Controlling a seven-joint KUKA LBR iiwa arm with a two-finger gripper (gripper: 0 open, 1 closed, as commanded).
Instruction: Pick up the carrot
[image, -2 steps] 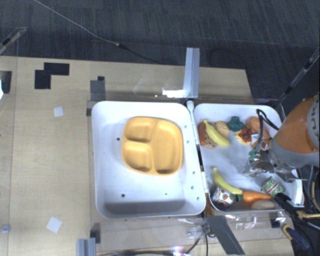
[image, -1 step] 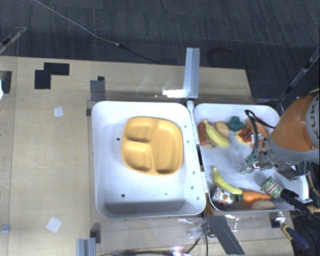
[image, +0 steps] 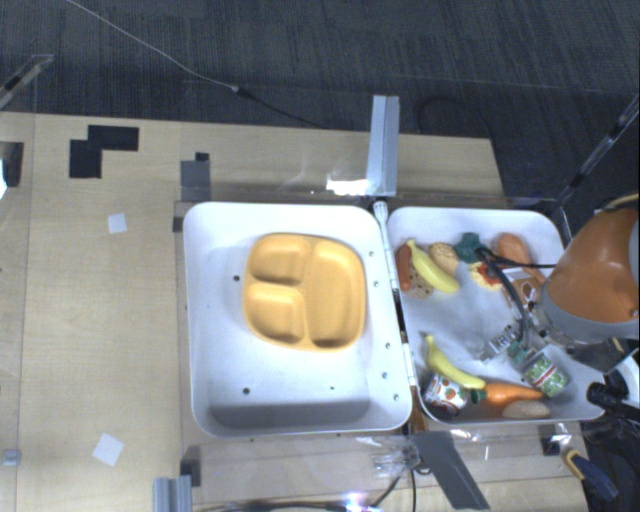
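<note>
Pale wood formed the bench (image: 90, 330), with dark carpet across the top of the frame and a thin cable trailing over it. Two shallow white bins sat side by side in the middle and right of the picture. In the left bin (image: 215, 390) lay a yellow sectioned plate (image: 305, 290), divided into three compartments, and nothing lay on it.

Inside the right bin (image: 470, 310) the objects crowded the upper and lower edges. Along the top lay a banana (image: 434, 268) beside a reddish item at the divider, a dark green piece (image: 468, 244) and an orange-red rounded food piece (image: 514, 248). Along the bottom a second banana (image: 452, 367) rested above a small can (image: 444, 394), and the carrot (image: 510, 390) lay lengthwise at the lower right, touching a tan potato-like piece (image: 526, 408) just below it. A green-labelled can (image: 545, 373) stood just above the carrot's right end.

From the right edge the arm's orange band (image: 600, 270) loomed over the bin, and the gripper (image: 512, 338) hung low in the bin's middle right, above the carrot and next to the green-labelled can. Whether its fingers were spread or pressed together could not be told; dark cables ran past it.
</note>
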